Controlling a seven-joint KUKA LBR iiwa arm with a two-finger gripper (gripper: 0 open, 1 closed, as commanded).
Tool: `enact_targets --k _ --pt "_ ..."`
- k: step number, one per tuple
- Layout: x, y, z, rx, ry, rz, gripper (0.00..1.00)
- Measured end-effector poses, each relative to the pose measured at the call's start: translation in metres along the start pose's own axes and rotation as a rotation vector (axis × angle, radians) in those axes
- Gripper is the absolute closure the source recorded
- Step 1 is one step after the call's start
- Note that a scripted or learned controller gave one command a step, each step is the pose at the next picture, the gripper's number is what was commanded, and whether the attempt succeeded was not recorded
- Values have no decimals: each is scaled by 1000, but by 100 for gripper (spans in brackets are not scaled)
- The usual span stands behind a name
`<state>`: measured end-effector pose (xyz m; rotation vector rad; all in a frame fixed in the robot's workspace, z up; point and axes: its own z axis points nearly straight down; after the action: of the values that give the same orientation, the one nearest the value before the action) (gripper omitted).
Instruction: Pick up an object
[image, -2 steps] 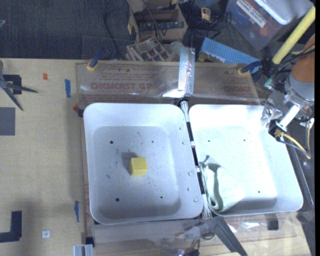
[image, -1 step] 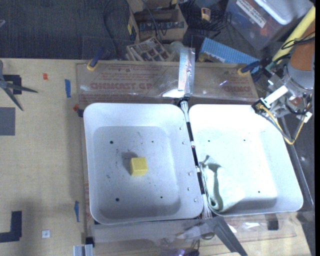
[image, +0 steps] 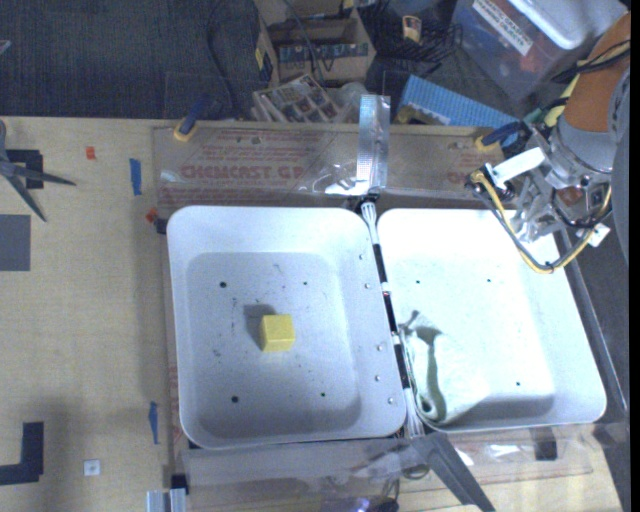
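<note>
Yellow cube, small, blocky.

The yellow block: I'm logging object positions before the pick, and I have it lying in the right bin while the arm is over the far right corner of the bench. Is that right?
Not quite. The yellow block lies in the left bin, near its middle, not the right bin. The camera view shows this. The rest stands: the arm, with its gripper, is over the far right corner.
</note>
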<state>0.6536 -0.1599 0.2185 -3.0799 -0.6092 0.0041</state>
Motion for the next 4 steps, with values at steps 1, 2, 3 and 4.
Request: enact_targets --k 1,2,3,4 --pt "2 2 38 1 -1 184 100" --pt "-7 9 60 1 -1 188 100" --pt "19 -68 -77 -3 6 189 100" --pt "17 -65 -87 -2 7 197 100"
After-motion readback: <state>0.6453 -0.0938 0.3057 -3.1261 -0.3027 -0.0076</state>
